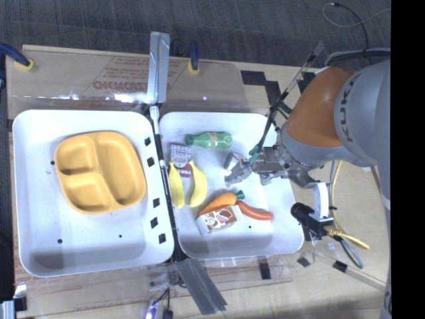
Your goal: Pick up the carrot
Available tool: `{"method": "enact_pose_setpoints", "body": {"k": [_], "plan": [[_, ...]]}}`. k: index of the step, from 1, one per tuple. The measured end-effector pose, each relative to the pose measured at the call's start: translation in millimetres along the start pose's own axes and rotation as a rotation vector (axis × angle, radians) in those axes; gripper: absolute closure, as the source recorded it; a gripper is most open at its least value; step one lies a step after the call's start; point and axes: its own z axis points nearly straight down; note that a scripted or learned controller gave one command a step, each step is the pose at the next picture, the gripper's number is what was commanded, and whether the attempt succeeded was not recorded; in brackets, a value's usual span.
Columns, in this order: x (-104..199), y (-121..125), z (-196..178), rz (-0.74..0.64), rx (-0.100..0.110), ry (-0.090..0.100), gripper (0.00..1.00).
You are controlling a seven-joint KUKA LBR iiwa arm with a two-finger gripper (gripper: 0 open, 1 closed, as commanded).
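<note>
Bins (40, 244): smooth white plastic, slight sheen. Divided plate (99, 171): glossy yellow plastic. Carrot (219, 202): matt orange plastic. Bottle (209, 139): shiny green plastic. Claw (234, 169): dull grey metal. Bench (362, 198): pale matt wood.

Arm (345, 118): reached in from the right, orange band above the wrist
Gripper (234, 171): fingers apart, holding nothing

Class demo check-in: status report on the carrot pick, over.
Gripper above right bin, holding nothing. Carrot on bin floor. Sausage and carton touching it.
</note>
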Motion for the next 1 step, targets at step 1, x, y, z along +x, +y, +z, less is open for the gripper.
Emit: {"method": "enact_pose_setpoints", "body": {"k": [1], "plan": [[5.3, -33.2, -5.4, -0.051, 0.002, 0.002, 0.00]]}}
